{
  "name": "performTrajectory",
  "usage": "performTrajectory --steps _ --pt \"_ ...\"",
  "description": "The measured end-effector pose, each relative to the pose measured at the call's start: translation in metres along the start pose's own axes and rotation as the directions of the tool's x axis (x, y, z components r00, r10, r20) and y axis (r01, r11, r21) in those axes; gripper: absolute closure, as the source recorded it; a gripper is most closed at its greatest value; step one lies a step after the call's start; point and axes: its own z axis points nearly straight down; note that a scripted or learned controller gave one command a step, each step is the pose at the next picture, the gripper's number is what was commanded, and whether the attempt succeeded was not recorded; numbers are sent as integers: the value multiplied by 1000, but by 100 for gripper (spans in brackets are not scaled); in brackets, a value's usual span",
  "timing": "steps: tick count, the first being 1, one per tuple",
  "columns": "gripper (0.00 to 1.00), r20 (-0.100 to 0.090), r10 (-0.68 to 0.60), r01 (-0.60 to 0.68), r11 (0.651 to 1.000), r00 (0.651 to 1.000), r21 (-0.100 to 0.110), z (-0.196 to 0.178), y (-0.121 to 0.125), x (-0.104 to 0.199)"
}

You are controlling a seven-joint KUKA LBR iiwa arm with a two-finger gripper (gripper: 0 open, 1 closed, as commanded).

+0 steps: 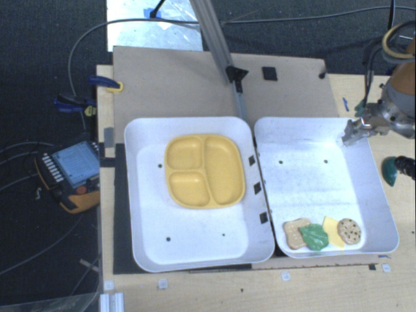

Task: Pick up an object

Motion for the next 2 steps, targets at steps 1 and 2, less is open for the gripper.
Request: performTrajectory --steps 1,2 --pt "100 1 -2 2 1000 1000 -2 -56 8 -9" --pt "100 -3 -7 7 1000 1000 5 -61 1 47"
